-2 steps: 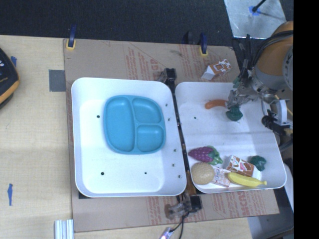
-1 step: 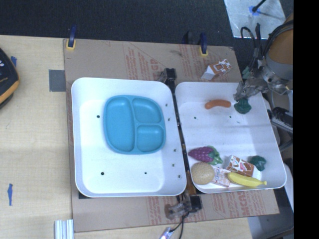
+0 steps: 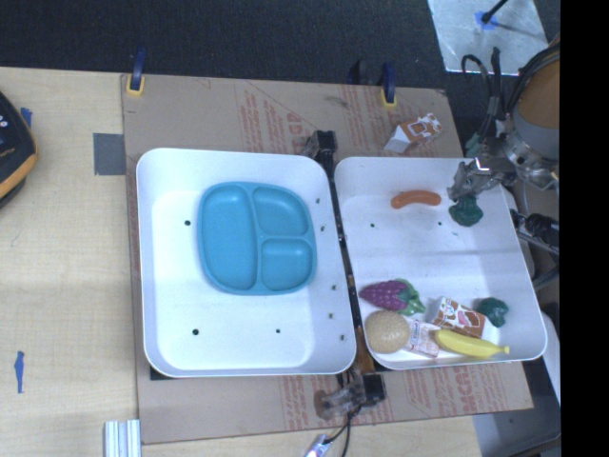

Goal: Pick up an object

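My gripper (image 3: 466,198) hangs over the far right corner of the right bin (image 3: 428,255), coming in from the right edge. A small dark green toy (image 3: 467,213) sits between its fingertips, and the gripper is shut on it. A faint shadow lies on the bin floor just below the toy. An orange sausage (image 3: 416,199) rests on the bin floor to the left of the gripper. Along the near edge lie purple grapes (image 3: 388,295), a round tan bun (image 3: 386,331), a yellow banana (image 3: 472,347), a small carton (image 3: 459,315) and another green piece (image 3: 493,308).
The left bin (image 3: 171,322) holds a blue divided plate (image 3: 257,236). A small carton (image 3: 415,132) lies on the cardboard beyond the right bin. Cables and the arm's wrist (image 3: 533,122) crowd the right edge. The middle of the right bin floor is bare.
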